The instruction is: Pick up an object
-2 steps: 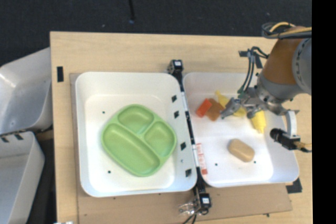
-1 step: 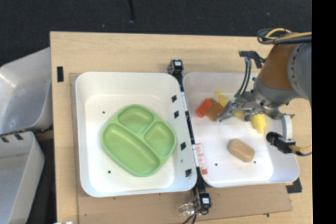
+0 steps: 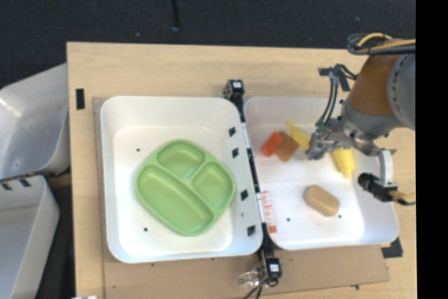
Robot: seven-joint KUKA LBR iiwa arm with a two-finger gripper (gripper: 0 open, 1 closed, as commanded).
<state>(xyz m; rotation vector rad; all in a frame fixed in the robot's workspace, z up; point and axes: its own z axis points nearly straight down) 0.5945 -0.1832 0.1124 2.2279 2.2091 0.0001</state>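
The wood surface (image 3: 154, 70) holds two bins. The hand (image 3: 318, 148) sits just beside the yellow toy (image 3: 299, 136); I cannot tell its grip.

My gripper (image 3: 319, 148) sits low over the right bin (image 3: 350, 234), too small and dark to make out the fingertips; can't tell their state. My wrist covers part of the yellow piece (image 3: 344, 161) at right, and another yellow bit (image 3: 298, 136) is partly behind the gripper. My arm is cut off at the right edge. Grey-white shapes (image 3: 28, 129) at left run out of frame, can't ID them. Surface (image 3: 140, 66) near edge is cropped too.
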